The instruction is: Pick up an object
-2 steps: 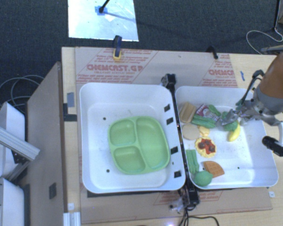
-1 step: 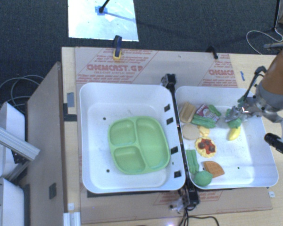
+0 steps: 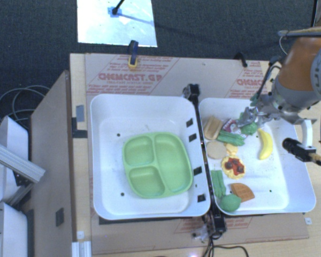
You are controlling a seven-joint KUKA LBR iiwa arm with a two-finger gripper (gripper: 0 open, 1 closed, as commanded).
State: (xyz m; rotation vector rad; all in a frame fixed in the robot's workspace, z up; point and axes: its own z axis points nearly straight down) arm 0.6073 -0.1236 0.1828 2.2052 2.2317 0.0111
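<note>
My gripper [image 3: 250, 120] is down in the right bin [image 3: 289, 183], near its back edge. Its tip is right over a small green toy [image 3: 251, 128], and whether they touch is unclear. Left of it lie a red and white item [image 3: 229, 125], a green pod [image 3: 231, 138] and a tan bread slice [image 3: 212, 127]. A yellow banana [image 3: 265, 143] lies just to the gripper's front right. Further forward are a tan round piece [image 3: 216, 150], a yellow and red pizza-like piece [image 3: 234, 166], a long green vegetable [image 3: 218, 182], a green round piece [image 3: 230, 202] and an orange-brown piece [image 3: 242, 191].
The left bin [image 3: 150, 101] holds a light green divided tray [image 3: 158, 165]. A black divider with clips [image 3: 199, 143] runs between the two bins. A black part of the arm [image 3: 298, 149] hangs over the right bin's right side. Bare white floor shows at the right bin's front right.
</note>
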